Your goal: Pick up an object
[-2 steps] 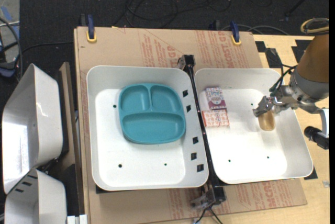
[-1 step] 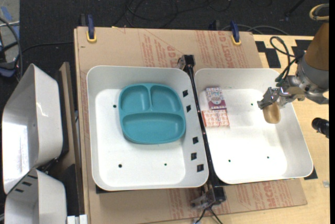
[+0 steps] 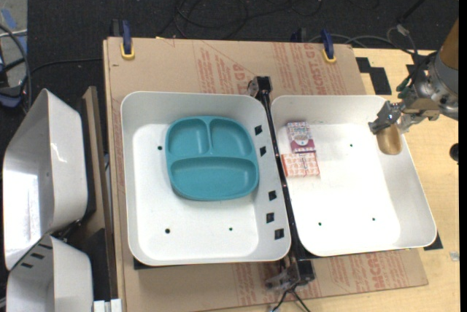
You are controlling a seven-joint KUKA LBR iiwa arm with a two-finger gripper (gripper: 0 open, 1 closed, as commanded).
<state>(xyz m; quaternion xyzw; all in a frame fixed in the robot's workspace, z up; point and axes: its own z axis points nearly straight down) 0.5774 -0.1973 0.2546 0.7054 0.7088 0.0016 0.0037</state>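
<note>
Across the middle of the bench, a brown board with red print, sit two shallow white bins, their inner walls touching. The left bin holds a teal divided plate with three compartments, lying flat a little toward 11 o'clock of that bin's centre, apart from every wall. The right bin is bare over most of its floor; a small flat packet, pink and white with a dark band across it, lies at its 9 o'clock, close beside the wall shared with the left bin. Its print is too small to read.

At 3 o'clock of the view the grey arm comes in, cut off by the edge, so little shows above the wrist. The claw hangs at the right bin's 2 o'clock, by the far right wall and well apart from the packet. A tan, rounded form sits right under its tip; whether that is a finger or a gripped object, and whether the claw is open or closed, I cannot tell.

Two blue-and-yellow clamps pin the board's far edge at 11 and 1 o'clock. Loose white tubs stand at 9 o'clock.
</note>
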